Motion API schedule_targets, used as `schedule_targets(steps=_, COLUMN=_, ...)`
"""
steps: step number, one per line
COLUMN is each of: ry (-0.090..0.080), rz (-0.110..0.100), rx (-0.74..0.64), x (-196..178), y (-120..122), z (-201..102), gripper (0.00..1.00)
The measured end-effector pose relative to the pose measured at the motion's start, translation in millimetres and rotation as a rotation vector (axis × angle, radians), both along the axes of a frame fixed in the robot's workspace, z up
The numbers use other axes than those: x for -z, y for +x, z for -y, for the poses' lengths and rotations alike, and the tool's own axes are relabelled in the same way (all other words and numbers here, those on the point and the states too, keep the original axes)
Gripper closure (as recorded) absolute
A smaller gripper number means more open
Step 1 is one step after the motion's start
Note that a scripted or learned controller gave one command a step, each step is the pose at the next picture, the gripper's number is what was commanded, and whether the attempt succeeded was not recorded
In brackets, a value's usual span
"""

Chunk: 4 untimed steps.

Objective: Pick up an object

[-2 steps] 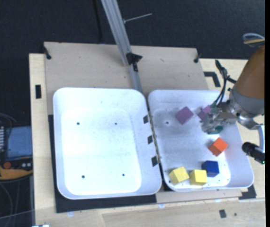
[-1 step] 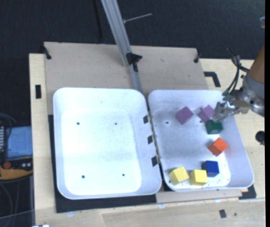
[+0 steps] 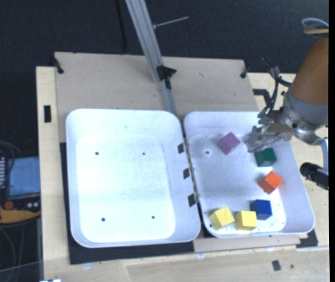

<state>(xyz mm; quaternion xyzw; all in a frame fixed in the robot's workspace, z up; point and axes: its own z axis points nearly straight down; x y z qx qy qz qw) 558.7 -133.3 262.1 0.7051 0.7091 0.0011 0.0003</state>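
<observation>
right now your gripper [image 3: 260,141] hangs over the right bin [image 3: 297,213], just above the green cube [image 3: 265,157] and beside the purple cube [image 3: 228,143]; you cannot tell its opening.

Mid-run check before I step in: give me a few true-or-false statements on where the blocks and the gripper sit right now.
1. All the blocks lie in the right bin. True.
2. The gripper hovers over the left bin. False: it is over the right bin, beside the green block.
3. Two yellow blocks sit near that bin's front edge. True.
4. The purple block touches the blue block. False: they lie well apart.
5. The orange block lies between green and blue. True.
</observation>
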Motion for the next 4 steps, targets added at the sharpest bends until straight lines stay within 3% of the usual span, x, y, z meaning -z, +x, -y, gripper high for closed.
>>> schedule_targets(steps=4, ry=0.001, rz=-0.002, rx=-0.003, x=2.1, y=-12.5, z=-203.4, gripper=1.0)
